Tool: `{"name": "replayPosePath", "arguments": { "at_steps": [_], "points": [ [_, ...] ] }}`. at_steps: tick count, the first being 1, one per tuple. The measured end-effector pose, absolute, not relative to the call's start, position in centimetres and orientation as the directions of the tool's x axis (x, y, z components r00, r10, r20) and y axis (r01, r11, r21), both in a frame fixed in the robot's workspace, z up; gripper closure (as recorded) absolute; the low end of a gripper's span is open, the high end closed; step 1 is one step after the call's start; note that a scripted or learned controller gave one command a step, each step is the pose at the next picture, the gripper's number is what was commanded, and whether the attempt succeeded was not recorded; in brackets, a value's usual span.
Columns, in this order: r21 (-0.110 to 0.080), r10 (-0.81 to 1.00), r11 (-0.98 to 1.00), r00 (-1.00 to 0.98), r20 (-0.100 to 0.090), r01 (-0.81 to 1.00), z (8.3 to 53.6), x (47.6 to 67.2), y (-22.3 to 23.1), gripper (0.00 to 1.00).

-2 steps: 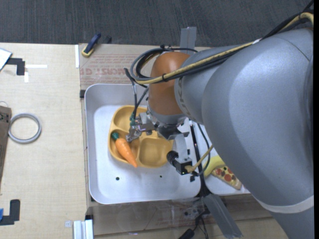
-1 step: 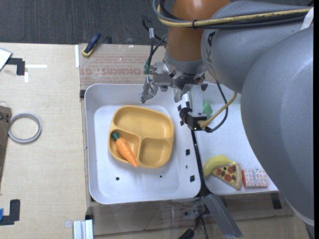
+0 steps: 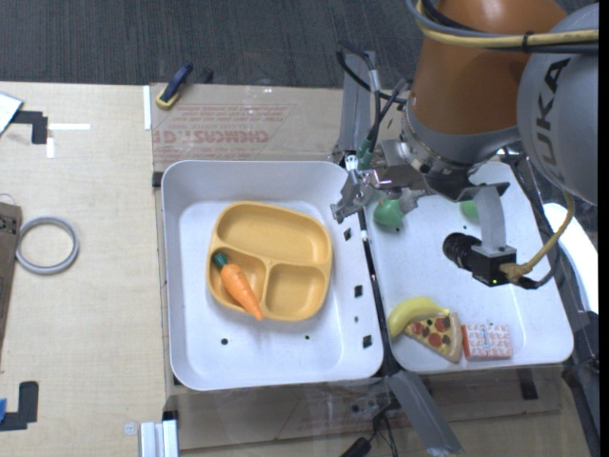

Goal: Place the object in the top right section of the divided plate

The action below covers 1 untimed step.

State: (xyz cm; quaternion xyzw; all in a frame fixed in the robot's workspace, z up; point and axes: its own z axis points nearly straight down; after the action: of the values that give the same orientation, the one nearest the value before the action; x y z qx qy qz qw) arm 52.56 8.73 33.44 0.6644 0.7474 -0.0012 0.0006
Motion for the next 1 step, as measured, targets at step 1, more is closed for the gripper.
{"name": "replayPosePath", "arguments": {
  "at_steps": [1],
  "points": [
    [-0.005, 0.996, 0.085, -0.085, -0.002, 0.996, 28.2, 47.76, 2.26, 0.0]
  ]
}}
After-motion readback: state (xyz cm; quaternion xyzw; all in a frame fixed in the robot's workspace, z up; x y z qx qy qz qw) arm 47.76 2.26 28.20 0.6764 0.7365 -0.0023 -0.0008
